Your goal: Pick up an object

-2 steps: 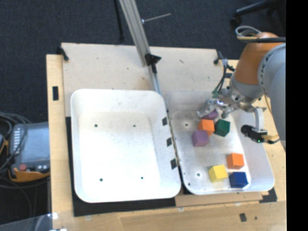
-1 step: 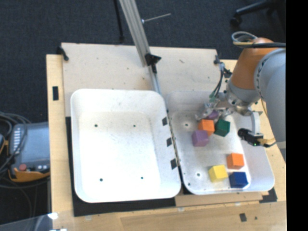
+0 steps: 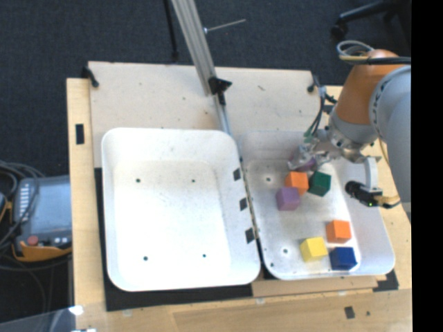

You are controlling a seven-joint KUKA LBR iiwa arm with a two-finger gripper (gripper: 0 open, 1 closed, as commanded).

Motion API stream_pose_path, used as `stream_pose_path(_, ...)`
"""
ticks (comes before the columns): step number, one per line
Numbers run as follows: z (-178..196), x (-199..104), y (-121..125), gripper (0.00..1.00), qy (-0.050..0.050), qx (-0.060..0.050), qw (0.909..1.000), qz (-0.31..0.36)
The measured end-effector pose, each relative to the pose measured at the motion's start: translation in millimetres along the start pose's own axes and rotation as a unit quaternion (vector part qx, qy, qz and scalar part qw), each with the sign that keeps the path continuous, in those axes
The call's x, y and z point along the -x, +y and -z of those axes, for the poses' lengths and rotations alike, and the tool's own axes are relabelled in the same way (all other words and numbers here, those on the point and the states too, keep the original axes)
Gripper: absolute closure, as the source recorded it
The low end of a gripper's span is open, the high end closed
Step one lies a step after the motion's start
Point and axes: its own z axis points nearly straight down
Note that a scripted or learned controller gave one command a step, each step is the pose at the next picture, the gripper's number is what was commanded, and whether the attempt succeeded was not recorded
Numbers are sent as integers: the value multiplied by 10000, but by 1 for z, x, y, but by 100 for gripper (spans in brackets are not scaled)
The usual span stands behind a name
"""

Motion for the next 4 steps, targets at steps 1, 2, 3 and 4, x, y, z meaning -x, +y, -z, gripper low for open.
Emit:
stream_pose_path(1,65,2,0,100,10,24,10000,-11)
stream_pose_path(2,110,7,2,100,9,20,10000,-7)
stream_pose_path(3,144,9,3,100,11,17,10000,13)
stream_pose_path(4,133,-39,-12,100,20,-19,10000,24)
